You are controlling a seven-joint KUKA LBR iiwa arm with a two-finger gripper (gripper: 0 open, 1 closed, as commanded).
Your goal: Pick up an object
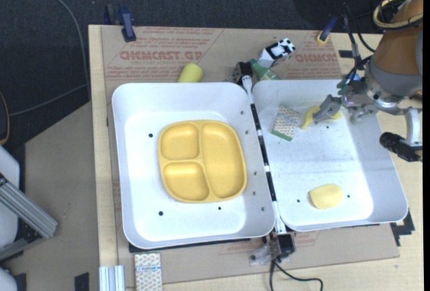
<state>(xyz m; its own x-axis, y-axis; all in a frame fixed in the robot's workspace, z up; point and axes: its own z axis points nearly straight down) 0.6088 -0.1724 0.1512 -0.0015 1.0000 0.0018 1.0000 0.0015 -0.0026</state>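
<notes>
In the right bin [356, 148], my gripper [330, 109] hangs low near the back, reaching in from the right. A small yellow piece [310, 117] lies right at its tip, on the left side; whether it is gripped is unclear. Just left of that sits a checkered green-edged pad [286, 123]. A pale yellow rounded lump [326, 196] rests near the front of the same bin, well apart from the gripper. The left bin [134, 148] holds a yellow divided plate [201, 160] in its middle.
Behind the bins on the bench lie a yellow cylinder [191, 72] and a black-and-white toy [278, 51]. Blue clamps [125, 23] grip the board's back edge. The ridge between the bins [261, 148] runs front to back. A patterned card [148, 271] lies at the front left.
</notes>
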